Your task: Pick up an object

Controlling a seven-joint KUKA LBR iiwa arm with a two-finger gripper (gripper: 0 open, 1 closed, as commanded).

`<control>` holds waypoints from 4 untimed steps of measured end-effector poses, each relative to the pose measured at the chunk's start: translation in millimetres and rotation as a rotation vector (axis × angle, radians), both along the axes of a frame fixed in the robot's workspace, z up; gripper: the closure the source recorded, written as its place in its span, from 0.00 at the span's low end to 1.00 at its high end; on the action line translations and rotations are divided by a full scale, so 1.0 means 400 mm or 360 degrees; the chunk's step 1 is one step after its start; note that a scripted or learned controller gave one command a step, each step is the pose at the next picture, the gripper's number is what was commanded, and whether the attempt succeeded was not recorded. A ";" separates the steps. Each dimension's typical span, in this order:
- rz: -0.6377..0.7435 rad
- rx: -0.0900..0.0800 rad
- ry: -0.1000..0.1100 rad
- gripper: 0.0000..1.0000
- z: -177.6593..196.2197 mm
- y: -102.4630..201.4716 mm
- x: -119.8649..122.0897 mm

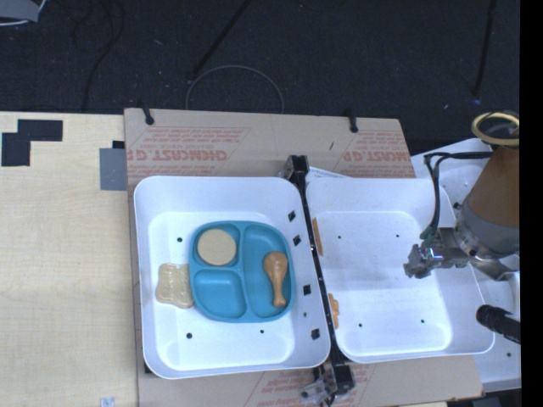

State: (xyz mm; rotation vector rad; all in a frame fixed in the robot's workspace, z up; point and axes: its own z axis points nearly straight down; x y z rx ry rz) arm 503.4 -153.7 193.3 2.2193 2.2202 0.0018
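Nearest, in the left bin (161, 346), a blue divided tray (222, 299) is holding a tan drumstick (277, 278) and a round biscuit (215, 246); a beige toast slice (174, 285) is touching its left rim. All look like light, stiff, smooth plastic; the drumstick's narrow shaft looks best for gripping. Farther right, the gripper (417, 263) is hovering over the right bin (382, 346); I cannot tell its jaws' state.

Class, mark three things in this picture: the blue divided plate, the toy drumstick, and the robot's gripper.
blue divided plate (222, 299): camera view, bare floor of its lower left compartment.
toy drumstick (277, 276): camera view, middle of it, in the plate's right compartment.
gripper (417, 263): camera view, its tip over the right bin.
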 end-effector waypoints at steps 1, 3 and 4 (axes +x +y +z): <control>0.0001 0.0001 0.0002 1.00 0.083 -0.002 0.002; 0.0005 0.0003 0.0008 1.00 0.090 0.255 0.042; 0.0004 0.0004 0.0013 1.00 0.061 0.381 0.051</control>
